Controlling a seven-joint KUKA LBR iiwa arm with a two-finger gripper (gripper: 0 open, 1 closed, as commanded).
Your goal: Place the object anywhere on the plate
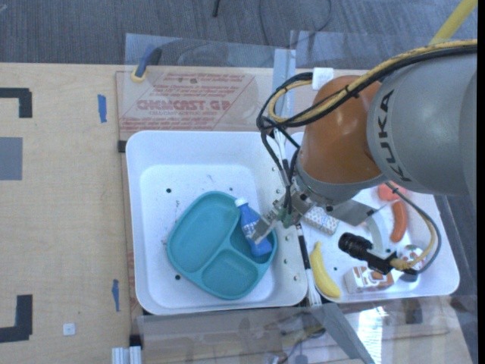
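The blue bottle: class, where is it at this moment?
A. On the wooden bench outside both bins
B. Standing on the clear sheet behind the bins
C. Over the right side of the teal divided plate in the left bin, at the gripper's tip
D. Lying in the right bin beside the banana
C. The blue bottle lies over the right side of the teal plate in the left bin, with the gripper right at it.

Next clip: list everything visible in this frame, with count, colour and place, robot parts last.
Plate: one, teal, divided, in the left bin.
Bottle: one, blue with white cap, at the plate's right edge.
Bins: two, white, side by side on the bench.
Banana: one, yellow, right bin, near its left wall.
Carrot: one, orange, right bin.
Small carton: one, white and orange, right bin front.
Arm: one, grey with orange band, from the right.
Hand: one, at the bottle.
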